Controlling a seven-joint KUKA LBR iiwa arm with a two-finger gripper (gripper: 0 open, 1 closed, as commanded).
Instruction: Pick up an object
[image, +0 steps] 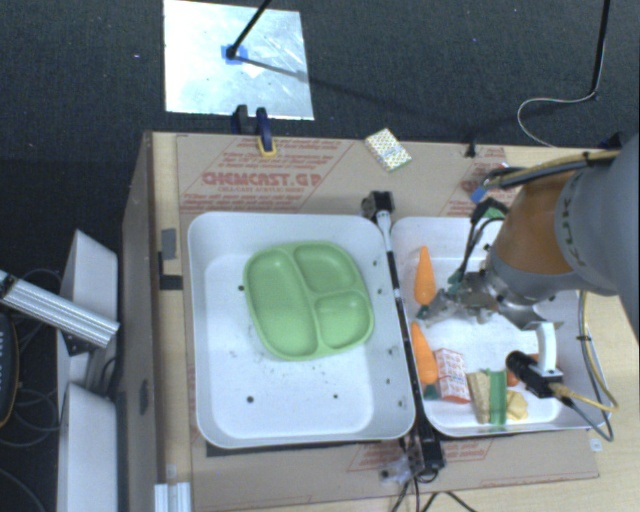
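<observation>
Your arm (560, 235) reaches in from right over right bin (455, 235); jaws (432, 308) low beside upper carrot (425, 275), spread or pressed together you cannot tell. Second carrot (424, 357), red-white packet (452, 375), green-yellow pieces (497, 397) lie along right bin's near edge. Left bin (215, 300) carries green divided plate (308, 299). Both bins sit side by side on worktop (330, 175).

Single fixed camera above the bench (300, 165), looking down at a slant from a moderate distance. Both bins fall within frame: left bin (230, 400) left of the gripper (440, 303), right bin (560, 420) beneath it. The arm (570, 230) enters from the right. Dark floor (70, 90) lies beyond the bench.
</observation>
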